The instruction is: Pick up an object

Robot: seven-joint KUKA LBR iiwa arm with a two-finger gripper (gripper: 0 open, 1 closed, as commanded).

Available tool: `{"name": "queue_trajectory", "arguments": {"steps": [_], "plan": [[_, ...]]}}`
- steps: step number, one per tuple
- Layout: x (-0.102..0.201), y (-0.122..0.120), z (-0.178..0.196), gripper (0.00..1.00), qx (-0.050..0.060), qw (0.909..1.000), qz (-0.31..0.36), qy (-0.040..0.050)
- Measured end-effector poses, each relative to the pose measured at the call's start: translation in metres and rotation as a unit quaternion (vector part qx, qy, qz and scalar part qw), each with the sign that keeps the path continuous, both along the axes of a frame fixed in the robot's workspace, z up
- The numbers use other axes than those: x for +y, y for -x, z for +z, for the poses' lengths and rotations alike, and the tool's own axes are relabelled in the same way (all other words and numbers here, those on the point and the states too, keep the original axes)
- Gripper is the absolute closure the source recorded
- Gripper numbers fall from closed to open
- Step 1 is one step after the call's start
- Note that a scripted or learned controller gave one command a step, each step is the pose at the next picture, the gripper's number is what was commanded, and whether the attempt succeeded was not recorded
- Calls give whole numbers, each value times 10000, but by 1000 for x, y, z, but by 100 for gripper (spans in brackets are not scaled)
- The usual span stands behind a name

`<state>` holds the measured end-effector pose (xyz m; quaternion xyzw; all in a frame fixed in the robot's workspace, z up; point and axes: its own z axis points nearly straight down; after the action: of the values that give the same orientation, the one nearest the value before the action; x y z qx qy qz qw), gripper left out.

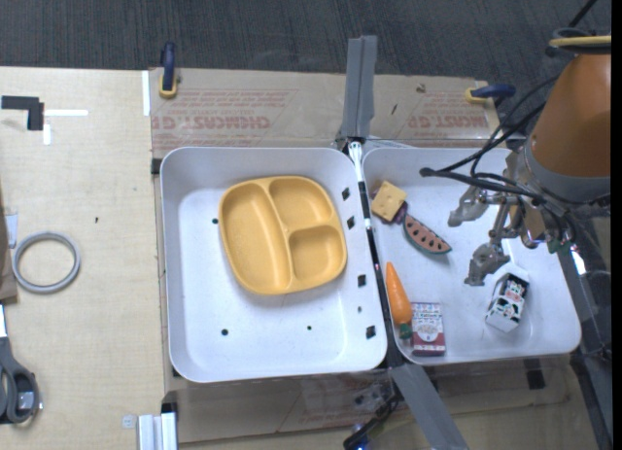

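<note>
Reaching in from the right, the grey arm with its orange band hangs over the right bin (544, 341), its hand (476, 242) spread wide with nothing between the fingers: one fingertip (460, 213) sits up toward the bin's far side and the other (478, 271) lower down. All places below are given from that right bin.

Inside it, near its left wall at the far end, lies a tan sponge-like block (388, 201). Just beside that, toward the middle of the bin, lies a watermelon slice (427, 235), tilted, apart from the fingers. An orange carrot (397, 292) lies along the left wall, nearer the front. At the front edge, just right of the carrot, sits a small red carton (427, 328). Toward the front right corner lies a small black-and-white carton (507, 302), just below the lower fingertip and not touching it.

Left of this bin, sharing its wall, is the left bin (194, 331), which holds a yellow divided plate (282, 234). Farther left, on the tabletop (87, 176), lie a grey ring (42, 261) and scissors (15, 390).
</note>
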<state>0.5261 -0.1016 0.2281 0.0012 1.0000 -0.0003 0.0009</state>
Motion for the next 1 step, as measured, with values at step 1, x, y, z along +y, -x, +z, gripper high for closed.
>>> {"name": "queue_trajectory", "arguments": {"steps": [1], "plan": [[39,0,9,0,-8,9994,348,-2]]}}
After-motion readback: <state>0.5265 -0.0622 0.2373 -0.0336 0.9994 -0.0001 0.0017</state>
